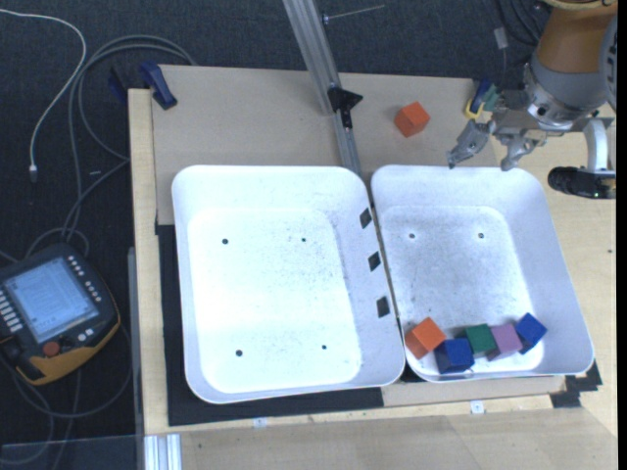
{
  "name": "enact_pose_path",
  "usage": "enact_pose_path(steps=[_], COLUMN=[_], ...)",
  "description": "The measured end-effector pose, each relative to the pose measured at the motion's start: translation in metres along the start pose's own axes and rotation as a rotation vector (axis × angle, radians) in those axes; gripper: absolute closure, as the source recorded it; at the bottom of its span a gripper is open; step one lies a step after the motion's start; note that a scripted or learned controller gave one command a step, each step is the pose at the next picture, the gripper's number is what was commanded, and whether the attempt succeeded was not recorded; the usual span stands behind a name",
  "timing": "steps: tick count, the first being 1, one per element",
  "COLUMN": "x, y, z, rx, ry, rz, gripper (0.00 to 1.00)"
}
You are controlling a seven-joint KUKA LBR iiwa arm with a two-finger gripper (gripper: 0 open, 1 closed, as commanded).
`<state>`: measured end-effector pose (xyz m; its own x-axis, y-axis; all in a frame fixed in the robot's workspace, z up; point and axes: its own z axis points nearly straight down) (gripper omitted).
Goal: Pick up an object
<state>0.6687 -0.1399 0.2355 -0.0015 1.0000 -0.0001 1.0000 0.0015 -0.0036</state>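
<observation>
Gripper (483,157): at the upper right, hanging over the far rim of the right bin (554,253); its two fingers are spread apart, tips pointing down toward the bin edge, with nothing between them. Above it, the grey wrist and orange band of the arm (576,37).

Objects in the right bin, clustered along its near wall, well apart from the gripper across the whole bin floor:
- orange cube (425,336), leftmost, tilted.
- dark blue cube (455,355), just right of the orange one and touching it.
- green cube (480,340), beside the dark blue one.
- pale purple cube (506,339), next along.
- blue cube (530,330), rightmost, turned on a corner.

Object on the bench (245,116): a second orange cube (412,118), lying outside both bins beyond the right bin's far rim, to the image-left of the gripper and near it, not touching.

Left bin (196,262): white, speckled floor, side by side with the right bin.

Other items: aluminium rail (312,47) running down to the gap between the bins; blue clamp (157,84) at the bench's far left corner; teach pendant (51,306) on the dark floor at left, with cables.
</observation>
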Motion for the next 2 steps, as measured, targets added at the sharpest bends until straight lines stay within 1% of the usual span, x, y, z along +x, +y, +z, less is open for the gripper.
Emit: enact_pose_path(steps=[1,2], x=[0.0,0.045], y=[0.001,-0.027], z=[-0.012,0.024], rx=[-0.004,0.003], ry=[-0.002,0.003], rz=[-0.002,-0.003], gripper=[1.0,1.0])
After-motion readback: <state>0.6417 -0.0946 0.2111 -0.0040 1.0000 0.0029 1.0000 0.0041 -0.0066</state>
